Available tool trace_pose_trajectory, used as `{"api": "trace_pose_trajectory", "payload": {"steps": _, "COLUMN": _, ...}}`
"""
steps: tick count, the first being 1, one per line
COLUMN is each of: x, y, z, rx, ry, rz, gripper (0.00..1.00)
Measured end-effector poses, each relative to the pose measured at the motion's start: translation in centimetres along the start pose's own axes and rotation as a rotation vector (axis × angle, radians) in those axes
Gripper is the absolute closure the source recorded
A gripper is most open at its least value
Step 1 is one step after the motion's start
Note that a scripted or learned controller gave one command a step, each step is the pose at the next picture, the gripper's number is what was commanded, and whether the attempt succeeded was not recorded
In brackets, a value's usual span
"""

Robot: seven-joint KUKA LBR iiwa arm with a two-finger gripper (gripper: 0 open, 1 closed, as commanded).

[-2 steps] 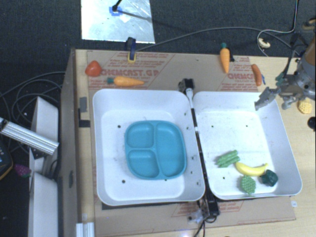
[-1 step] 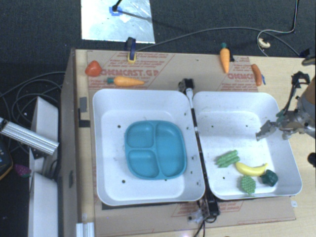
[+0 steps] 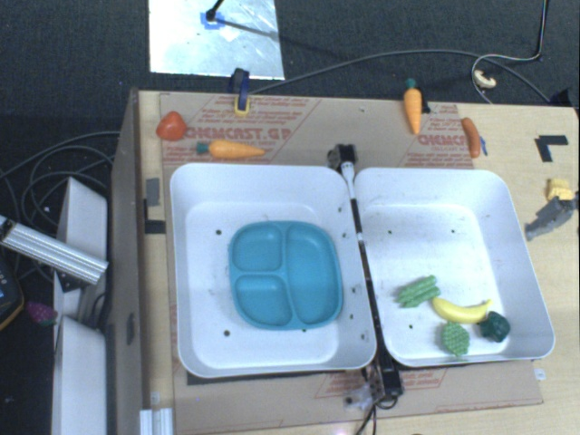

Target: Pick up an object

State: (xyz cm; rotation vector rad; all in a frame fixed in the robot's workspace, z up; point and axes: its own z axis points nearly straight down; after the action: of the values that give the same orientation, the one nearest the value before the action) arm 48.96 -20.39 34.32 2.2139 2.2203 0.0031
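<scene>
While the grey gripper (image 3: 551,214) hangs off the right bin's (image 3: 517,243) three-o'clock edge, I cannot tell how it is set. Toward that bin's five-o'clock corner lie a smooth curved banana (image 3: 460,310), two knobbly green vegetables (image 3: 418,291) and a dark broccoli (image 3: 494,326). A glossy blue divided plate (image 3: 285,275) fills the left bin (image 3: 204,243).

A robot lab: white bins (image 3: 362,243) on a cable-strewn bench (image 3: 299,125).
</scene>
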Motion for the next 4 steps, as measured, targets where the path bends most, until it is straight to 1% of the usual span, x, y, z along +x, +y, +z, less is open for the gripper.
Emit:
{"api": "trace_pose_trajectory", "payload": {"steps": 1, "x": 3.3, "y": 1.8, "z": 10.6, "rx": 0.006, "ry": 0.003, "rz": 0.0, "gripper": 0.0}}
{"api": "trace_pose_trajectory", "payload": {"steps": 2, "x": 0.4, "y": 12.1, "z": 12.0, "rx": 0.004, "ry": 0.002, "rz": -0.001, "gripper": 0.0}}
{"api": "trace_pose_trajectory", "payload": {"steps": 3, "x": 3.4, "y": 5.9, "z": 17.7, "rx": 0.006, "ry": 0.003, "rz": 0.001, "gripper": 0.0}}
{"api": "trace_pose_trajectory", "payload": {"steps": 4, "x": 10.5, "y": 6.8, "z": 22.0, "rx": 0.005, "ry": 0.003, "rz": -0.001, "gripper": 0.0}}
